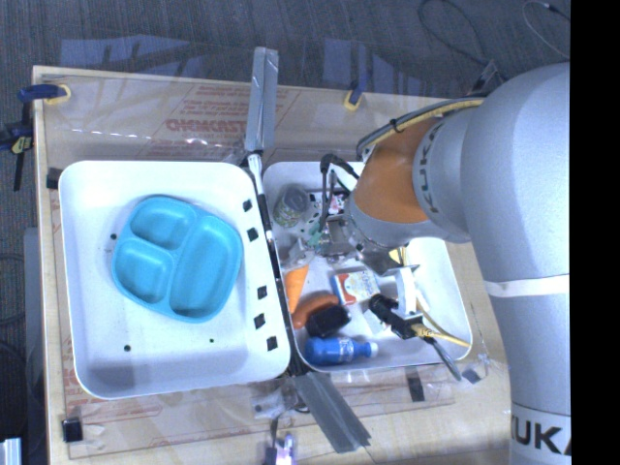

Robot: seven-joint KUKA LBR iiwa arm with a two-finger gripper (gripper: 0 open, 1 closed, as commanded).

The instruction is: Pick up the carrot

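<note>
The carrot [295,281] is a small orange wedge lying against the left wall of the right bin [455,289]. My gripper [320,238] hangs low in the back half of that bin, just behind and slightly right of the carrot. The orange-banded wrist hides most of the gripper. Nothing shows held in it.
Beside the carrot lie an orange ball [308,308], a black object [330,318], a blue bottle [341,350] by the front wall, a red-and-white packet [355,285], and a shiny clear thing [291,204] at the back. The left bin [87,337] holds a blue divided plate [178,256].
</note>
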